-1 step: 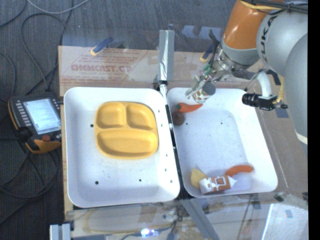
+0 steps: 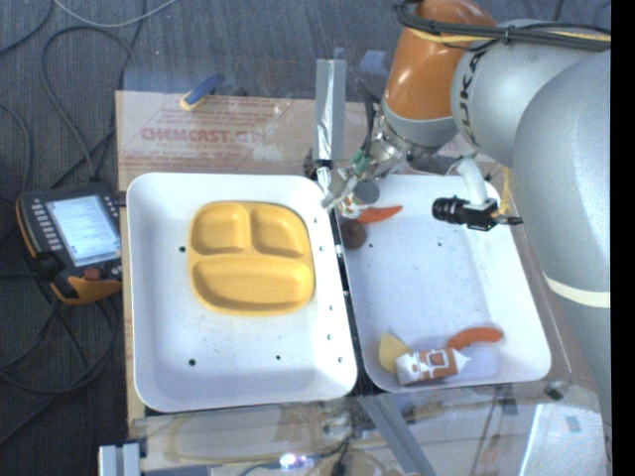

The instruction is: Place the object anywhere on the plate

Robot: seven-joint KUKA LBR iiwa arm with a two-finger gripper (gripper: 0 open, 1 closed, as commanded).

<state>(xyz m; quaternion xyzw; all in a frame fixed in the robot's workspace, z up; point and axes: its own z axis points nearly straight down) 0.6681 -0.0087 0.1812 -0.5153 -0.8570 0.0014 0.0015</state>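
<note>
cardboard [image 2: 213, 137] behind bins reads "chemcast" faintly.

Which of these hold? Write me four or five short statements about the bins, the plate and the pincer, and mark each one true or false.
1. The yellow plate lies in the left bin. True.
2. The plate has three compartments. True.
3. A carton lies on the plate. False: the small carton lies in the right bin, near its front edge.
4. The pincer hovers over the middle of the plate. False: it is at the far left corner of the right bin, next to the wall between the bins.
5. An orange carrot-like piece and a dark round object lie close to the pincer in the right bin. True.
</note>
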